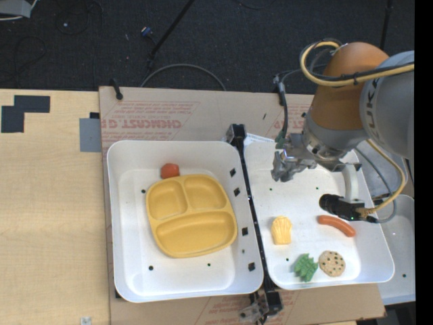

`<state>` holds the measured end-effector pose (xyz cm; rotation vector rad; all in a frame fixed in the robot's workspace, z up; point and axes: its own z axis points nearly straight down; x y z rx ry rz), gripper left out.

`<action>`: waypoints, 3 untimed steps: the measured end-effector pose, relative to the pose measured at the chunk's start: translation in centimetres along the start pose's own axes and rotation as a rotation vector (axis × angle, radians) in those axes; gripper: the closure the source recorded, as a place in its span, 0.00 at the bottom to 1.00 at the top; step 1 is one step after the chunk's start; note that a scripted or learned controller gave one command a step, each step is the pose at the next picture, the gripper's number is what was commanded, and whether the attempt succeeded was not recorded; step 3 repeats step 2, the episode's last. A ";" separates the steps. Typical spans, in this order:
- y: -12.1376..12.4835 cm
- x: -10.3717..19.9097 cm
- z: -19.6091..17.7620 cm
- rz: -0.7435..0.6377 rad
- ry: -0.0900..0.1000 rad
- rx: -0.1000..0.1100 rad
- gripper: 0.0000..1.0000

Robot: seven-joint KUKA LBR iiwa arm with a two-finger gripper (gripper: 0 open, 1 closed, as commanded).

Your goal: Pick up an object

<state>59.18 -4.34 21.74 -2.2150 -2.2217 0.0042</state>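
**Gripper over right bin, nothing held**

Gripper [284, 169]: hangs over the far left part of the right bin [382, 271]; whether it is spread or closed cannot be told from this slant. Nothing shows in it.

Left bin [128, 181]: yellow tray [191, 215], three compartments, lying flat; small red ball [170, 170] just beyond its far edge.

Right bin, left to right:
- Yellow piece [282, 230], near the gripper. Likely light, stiff plastic, ridged; best taken across its narrow width.
- Green piece [305, 267], lumpy, near front wall; probably light, uneven to hold.
- Cookie [331, 263], just beside the green piece; flat, hard to get under.
- Sausage [336, 225], thin, likely smooth and apt to roll; take it across the middle.
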 end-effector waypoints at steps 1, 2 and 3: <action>-0.9 5.3 -1.1 -0.001 0.000 0.000 1.00; -1.1 11.0 -1.2 -0.002 0.000 -0.002 1.00; -1.1 11.0 -1.2 -0.002 0.000 -0.002 1.00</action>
